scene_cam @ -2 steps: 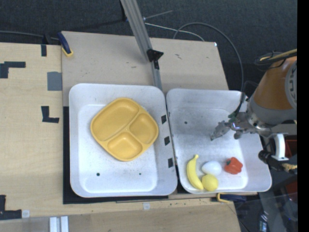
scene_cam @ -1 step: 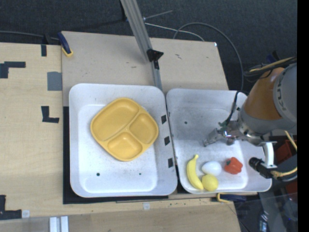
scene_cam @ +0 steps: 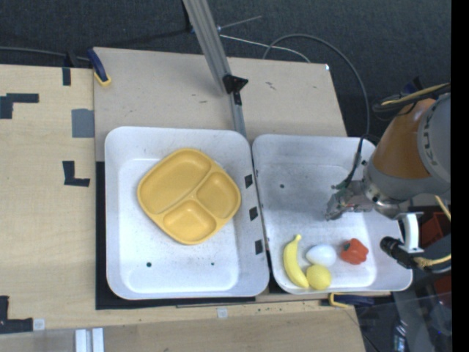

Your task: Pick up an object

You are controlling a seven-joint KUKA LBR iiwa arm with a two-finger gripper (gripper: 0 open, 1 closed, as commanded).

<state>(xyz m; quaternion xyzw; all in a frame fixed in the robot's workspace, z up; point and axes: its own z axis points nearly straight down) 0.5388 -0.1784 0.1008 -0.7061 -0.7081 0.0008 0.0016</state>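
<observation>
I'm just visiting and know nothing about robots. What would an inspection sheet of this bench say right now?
Surface: wooden bench bearing two shallow white bins, left bin and right bin.
Job's things: banana, white egg-shaped item, yellow round fruit and small red item, all clustered at the right bin's near edge.
Clutter: yellow divided tray in the left bin.
End effector: end effector low over the right bin, apart from the cluster, holding nothing visible.
Cables: thin cable looping behind the bins.
Surroundings: slanted metal pole; dark floor.
</observation>
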